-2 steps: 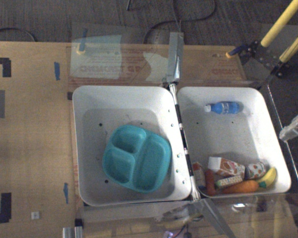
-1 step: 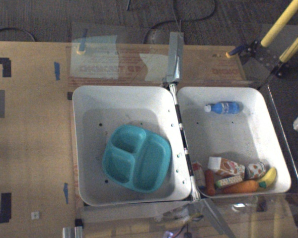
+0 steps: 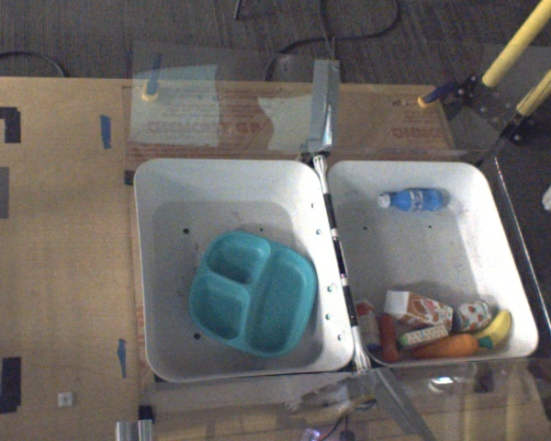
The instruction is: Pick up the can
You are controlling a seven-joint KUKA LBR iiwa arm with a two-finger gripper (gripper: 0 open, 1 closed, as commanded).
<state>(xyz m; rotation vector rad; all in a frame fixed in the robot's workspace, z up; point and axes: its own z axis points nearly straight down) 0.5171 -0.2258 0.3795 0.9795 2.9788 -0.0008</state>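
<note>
Can point(image 3: 474, 315) sits in the near right corner of the right bin point(image 3: 510, 246), crowded between a carton point(image 3: 429, 311) and a banana point(image 3: 499, 329), on the side the arm enters from; the hand's state I cannot tell.

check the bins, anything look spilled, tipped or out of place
Nothing looks spilled or broken. The blue bottle lies on its side, alone at the back of the right bin. The other items are heaped in its front corner. The teal tray sits askew in the left bin.
</note>
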